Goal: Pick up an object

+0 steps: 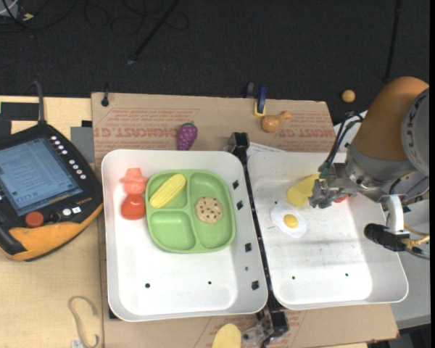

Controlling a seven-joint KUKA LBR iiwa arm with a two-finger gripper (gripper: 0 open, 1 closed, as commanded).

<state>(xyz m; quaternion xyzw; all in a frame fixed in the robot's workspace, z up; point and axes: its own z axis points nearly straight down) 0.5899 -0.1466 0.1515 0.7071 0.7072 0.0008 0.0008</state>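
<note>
At 3 o'clock over the right bin (377, 285), the gripper (323, 194), finger state impossible to tell, hovers beside 1 yellow piece (301, 191), likely its target.

Bench (29, 296) — light wood surface, bearing a brown cardboard sheet (203, 118). On the cardboard: left white bin (174, 296) and right white bin (348, 285), side by side. Purple grape toy (186, 135) and tan pear-shaped toy (273, 121) at 12 o'clock — yellow toy (226, 335) at 6. Teach pendant (32, 187) at 9.
</note>
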